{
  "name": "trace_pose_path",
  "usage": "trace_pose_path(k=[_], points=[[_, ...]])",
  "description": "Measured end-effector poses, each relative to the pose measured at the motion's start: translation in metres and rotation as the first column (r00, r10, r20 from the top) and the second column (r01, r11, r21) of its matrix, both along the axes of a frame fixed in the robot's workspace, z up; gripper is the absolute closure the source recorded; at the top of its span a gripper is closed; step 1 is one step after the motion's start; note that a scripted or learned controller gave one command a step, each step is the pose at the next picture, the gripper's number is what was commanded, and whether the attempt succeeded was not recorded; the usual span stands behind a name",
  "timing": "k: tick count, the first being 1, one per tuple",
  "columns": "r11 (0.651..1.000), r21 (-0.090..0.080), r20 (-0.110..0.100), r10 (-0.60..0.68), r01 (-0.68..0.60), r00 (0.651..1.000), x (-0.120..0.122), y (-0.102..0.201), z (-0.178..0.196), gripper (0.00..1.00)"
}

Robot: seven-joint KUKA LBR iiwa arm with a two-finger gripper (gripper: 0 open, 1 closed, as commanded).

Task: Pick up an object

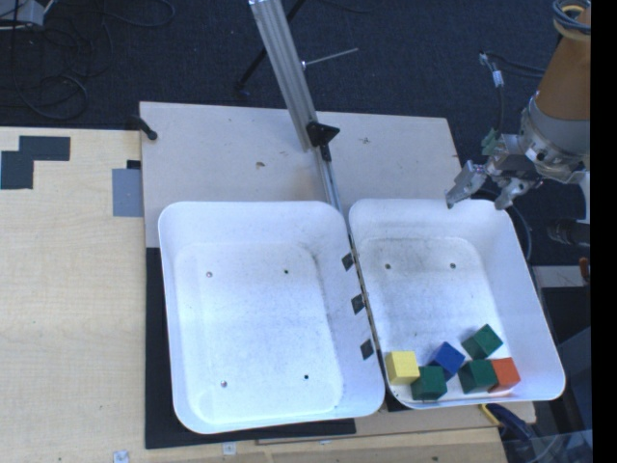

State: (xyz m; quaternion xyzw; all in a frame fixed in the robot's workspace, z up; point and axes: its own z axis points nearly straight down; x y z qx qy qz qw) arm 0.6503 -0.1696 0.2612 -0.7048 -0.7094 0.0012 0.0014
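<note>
Two bins: a left white bin and a right white bin are set side by side on a pale board, joined along a seam with small black clips.
Bench: light wood is seen well to the left of the gripper, with grey and dark patches near its top edge.
Room: dark carpet is seen behind the bench, crossed by loose cables.
Mast: a slanted aluminium rail is fixed to the board by a black bracket, left of the gripper and further back.
Arm: the orange band is seen above the grey wrist, up and right of the gripper.
Gripper: the gripper is held over the far right rim of the right bin; the two fingers are seen spread apart, with nothing between them.
Blocks: six blocks are gathered in the near corner of the right bin, well below the gripper and apart from it.
Block detail: a yellow block, a blue block, three green blocks and an orange block are packed close, several touching.
Nearest block: the upper green block lies closest beneath the gripper, with bare bin floor between them.
</note>
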Motion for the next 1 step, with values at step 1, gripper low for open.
trace_pose_path(k=[1], points=[[1.000, 0.001, 0.002, -0.010, 0.010, 1.000, -0.0578, 0.0053, 0.0344, 0.00]])
